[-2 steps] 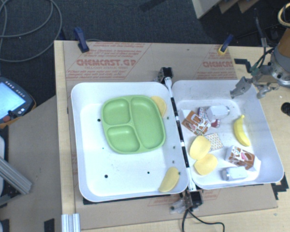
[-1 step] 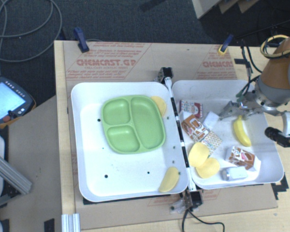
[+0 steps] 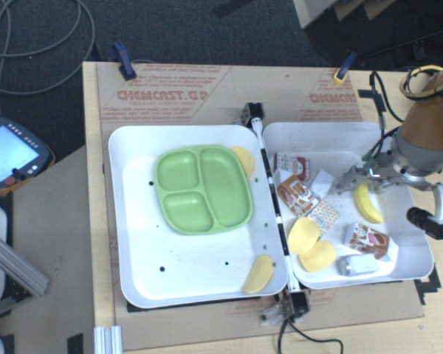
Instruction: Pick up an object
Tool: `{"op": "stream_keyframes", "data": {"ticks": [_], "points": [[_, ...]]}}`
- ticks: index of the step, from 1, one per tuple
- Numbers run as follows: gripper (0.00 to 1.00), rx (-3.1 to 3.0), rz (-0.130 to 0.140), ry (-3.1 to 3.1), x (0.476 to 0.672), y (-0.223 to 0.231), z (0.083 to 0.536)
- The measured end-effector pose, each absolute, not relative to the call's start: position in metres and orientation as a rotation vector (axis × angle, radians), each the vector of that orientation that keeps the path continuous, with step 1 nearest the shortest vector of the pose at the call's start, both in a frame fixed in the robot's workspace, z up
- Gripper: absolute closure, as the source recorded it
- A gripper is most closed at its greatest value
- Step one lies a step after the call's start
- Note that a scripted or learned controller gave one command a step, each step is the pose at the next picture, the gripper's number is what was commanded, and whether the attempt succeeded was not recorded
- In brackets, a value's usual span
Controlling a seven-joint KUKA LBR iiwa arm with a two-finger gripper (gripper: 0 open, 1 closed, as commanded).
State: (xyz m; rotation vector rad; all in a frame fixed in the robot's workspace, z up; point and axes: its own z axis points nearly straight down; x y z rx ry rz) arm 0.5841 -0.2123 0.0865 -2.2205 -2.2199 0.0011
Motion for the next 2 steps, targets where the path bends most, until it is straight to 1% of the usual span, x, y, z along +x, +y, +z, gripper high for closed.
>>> {"op": "stream_keyframes", "data": {"ticks": [1, 2], "points": [[1.0, -2.222, 0.0, -2.221, 0.585, -0.212, 0.097], [1.0, -2.22, -0.003, -2.225, 0.595, -0.141, 0.165]]}}
